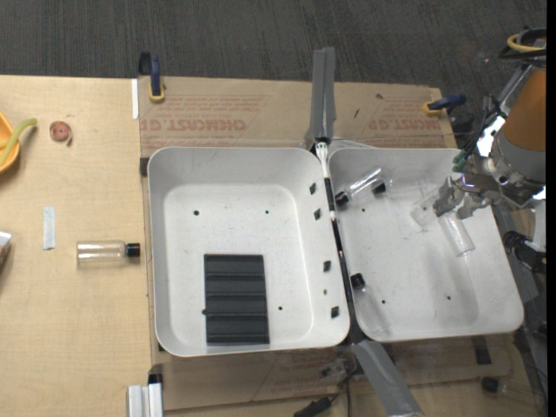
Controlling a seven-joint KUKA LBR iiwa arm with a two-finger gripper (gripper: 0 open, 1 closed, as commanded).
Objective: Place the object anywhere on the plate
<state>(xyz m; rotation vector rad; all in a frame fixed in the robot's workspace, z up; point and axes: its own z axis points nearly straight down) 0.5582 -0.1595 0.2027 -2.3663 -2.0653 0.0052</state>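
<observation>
- Wooden bench (69,163) under cardboard sheet (261,115); two white bins side by side: left bin (174,233), right bin (486,307).
- One black ribbed plate (235,300) lies in the left bin, toward its near edge.
- Three clear vials counted: one black-capped vial (359,188) in the right bin's far-left area; one at the gripper; one spare vial (106,251) on the bench, outside the bins.
- Gripper (459,205) over the right bin's right side, fingers closed around one clear vial (457,233), which hangs tilted below them, well apart from the plate.

The cardboard sheet (261,115) behind the bins bears upside-down red print, partly legible as "CHEMC…".
</observation>
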